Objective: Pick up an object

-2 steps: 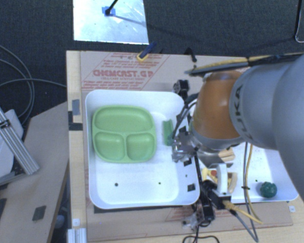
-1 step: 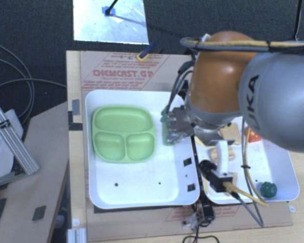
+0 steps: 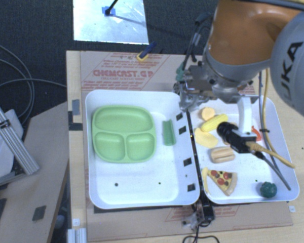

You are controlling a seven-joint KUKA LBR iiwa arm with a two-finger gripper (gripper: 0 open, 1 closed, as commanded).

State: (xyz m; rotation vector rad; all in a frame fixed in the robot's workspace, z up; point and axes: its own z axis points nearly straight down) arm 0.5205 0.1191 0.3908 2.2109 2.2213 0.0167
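Honestly, I cannot tell how my gripper [image 3: 188,101] is set. It hangs at the right bin's [image 3: 279,119] far-left corner, just beside the small yellow plastic toy banana [image 3: 214,123]: light, stiff, slick; best pinched across its middle.

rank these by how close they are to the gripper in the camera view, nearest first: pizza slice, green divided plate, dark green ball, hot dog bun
Gripper sits above the divider between the bins.
1. Hot dog bun, right bin, middle.
2. Green divided plate, left bin.
3. Pizza slice, right bin, near edge.
4. Dark green ball, right bin's near right corner.
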